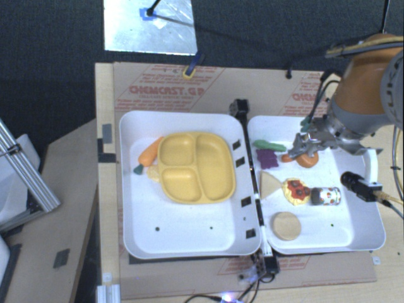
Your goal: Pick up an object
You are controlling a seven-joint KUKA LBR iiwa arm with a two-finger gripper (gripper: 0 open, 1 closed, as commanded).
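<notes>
Rt bin (363, 232): orange toy (308, 160) prob. touching end effector (298, 149).

You have 2 white bins (189, 248) side by side on a cardboard sheet (170, 88) printed in red. Behind it, a shiny metal plate (149, 27) lies on dark carpet (50, 36), blue tape (146, 14) on it.

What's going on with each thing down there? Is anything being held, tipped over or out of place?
Pincer: low in the right bin, at the orange toy; grip unclear.
Yellow tray: flat in the left bin, compartments bare.
Carrot: lying against the tray's left edge.
Can: on its side.
Round cookie: lying flat.
Purple piece: lying loose.
</notes>
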